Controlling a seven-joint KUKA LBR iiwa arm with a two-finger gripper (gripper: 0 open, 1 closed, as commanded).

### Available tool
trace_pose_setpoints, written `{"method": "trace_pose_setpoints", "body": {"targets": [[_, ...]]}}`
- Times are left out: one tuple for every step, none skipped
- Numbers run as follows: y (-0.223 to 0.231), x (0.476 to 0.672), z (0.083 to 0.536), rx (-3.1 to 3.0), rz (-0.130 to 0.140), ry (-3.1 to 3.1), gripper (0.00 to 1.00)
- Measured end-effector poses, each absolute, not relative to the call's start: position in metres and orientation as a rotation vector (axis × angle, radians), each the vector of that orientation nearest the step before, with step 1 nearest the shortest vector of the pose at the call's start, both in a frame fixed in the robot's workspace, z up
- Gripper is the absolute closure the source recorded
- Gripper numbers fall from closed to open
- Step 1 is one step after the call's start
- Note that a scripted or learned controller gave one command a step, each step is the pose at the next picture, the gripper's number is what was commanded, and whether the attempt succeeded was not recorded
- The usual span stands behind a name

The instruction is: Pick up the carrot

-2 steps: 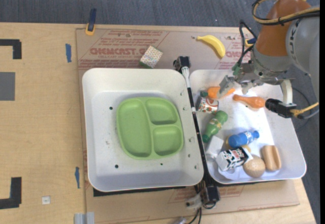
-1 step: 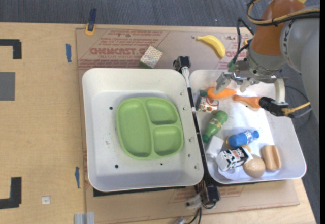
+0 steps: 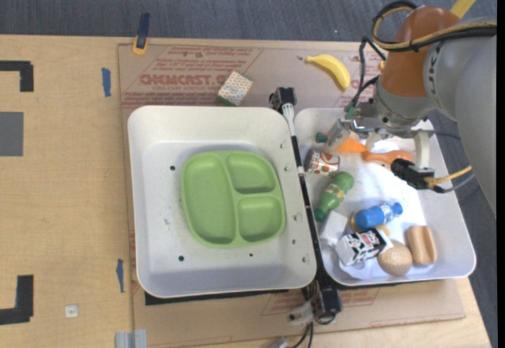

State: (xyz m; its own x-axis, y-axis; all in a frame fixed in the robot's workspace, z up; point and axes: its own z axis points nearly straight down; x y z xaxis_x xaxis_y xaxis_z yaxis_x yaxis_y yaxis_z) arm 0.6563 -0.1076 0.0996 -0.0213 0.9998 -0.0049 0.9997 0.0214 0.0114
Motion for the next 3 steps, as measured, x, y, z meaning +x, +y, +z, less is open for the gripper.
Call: {"method": "trace_pose_setpoints", "body": {"targets": [[-0.103,0.660,0.121,2.179,0.014,2.250,1.00],[-0.042,0.666,0.213,2.431,0.013,1.983,1.00],[-0.044,0.664,0.209,2.435,-0.001,1.983,0.00]]}}
